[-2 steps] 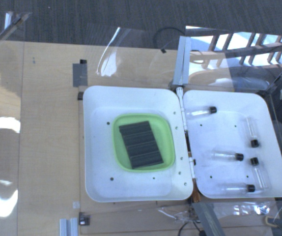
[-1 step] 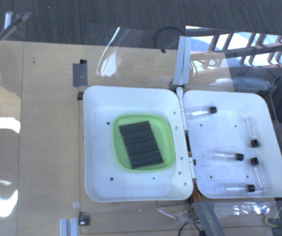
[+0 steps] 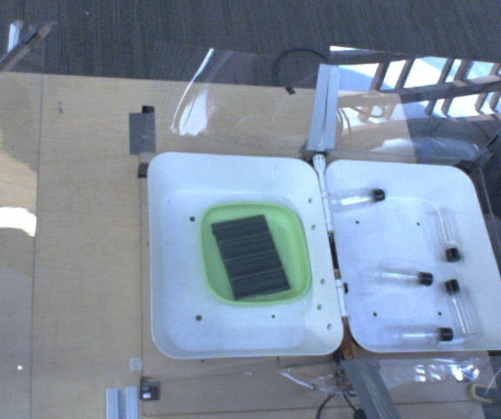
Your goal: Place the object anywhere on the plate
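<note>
Where the plate [image 3: 255, 252] sits, bin [image 3: 172, 260] margins surround.

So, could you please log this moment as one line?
left bin: dark ridged block on green plate | right bin: five capped tubes

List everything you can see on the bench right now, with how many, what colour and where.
Bins: two, white, side by side; left bin, right bin.
Plate: one, green, middle of the left bin.
Ridged block: one, dark grey, lying on the plate.
Tubes: five, clear with black caps, loose in the right bin; one at the top left, one at the right, one in the middle, one at the lower right, one at the bottom.
Bench: one, light wood, under both bins.
</note>
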